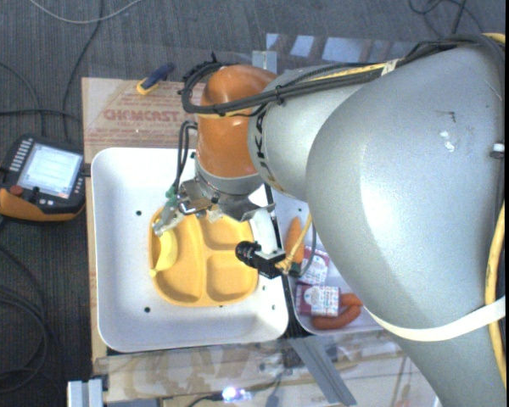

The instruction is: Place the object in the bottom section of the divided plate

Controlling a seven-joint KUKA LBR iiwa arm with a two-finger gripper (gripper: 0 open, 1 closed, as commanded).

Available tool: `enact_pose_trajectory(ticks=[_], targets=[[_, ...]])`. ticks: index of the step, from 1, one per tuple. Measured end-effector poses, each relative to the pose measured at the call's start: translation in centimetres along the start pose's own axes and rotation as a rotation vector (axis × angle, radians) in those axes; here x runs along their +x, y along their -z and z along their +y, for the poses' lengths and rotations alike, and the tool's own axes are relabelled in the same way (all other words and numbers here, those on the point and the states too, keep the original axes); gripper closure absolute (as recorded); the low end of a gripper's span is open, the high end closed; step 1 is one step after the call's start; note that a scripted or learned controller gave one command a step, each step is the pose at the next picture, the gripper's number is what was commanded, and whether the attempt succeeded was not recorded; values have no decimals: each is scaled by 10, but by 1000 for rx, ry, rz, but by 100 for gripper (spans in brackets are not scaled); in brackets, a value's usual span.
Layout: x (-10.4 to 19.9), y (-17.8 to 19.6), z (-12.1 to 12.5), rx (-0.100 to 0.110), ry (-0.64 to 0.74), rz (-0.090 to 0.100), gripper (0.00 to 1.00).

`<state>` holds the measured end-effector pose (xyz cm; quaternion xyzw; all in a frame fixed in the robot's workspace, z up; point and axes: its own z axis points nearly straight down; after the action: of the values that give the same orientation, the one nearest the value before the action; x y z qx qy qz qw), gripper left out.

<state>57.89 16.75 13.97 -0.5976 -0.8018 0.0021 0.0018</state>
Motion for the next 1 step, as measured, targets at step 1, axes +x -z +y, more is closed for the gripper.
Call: enact_pose_trajectory(ticks=[1], targets=[[0,0,0,0,0,0,0]])
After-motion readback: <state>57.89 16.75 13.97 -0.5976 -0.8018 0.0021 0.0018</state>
